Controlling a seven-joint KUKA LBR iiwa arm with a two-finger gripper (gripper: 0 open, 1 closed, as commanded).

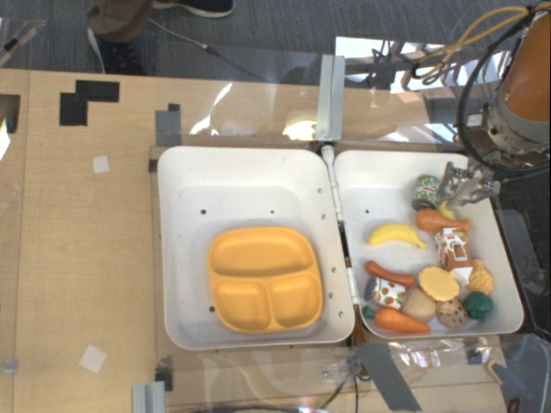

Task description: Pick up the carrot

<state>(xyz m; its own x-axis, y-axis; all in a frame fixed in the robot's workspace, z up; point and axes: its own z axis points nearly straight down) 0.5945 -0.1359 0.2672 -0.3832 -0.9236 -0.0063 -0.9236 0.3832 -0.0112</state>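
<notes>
Going left to right: the left bin has just one thing in it, a yellow divided tray with three compartments, sitting a bit toward the near side. The right bin is where all the toy food is piled up.

The carrot lies on its side near the front edge of the right bin, next to a small printed box and just under a red sausage. One carrot, as far as I can see. Also one banana, one round yellow cracker-looking piece, one cookie, one dark green veggie, one green can, one drumstick-looking piece and one carton.

The gripper hangs over the back right of that bin, near the can. Can't tell how wide it's open, and I see nothing in it.

So I'd say we're at the approach step, nothing grabbed yet. Next move needs the arm to travel toward the front of the bin, well away from the can, then come down on the carrot without catching the box.
</notes>
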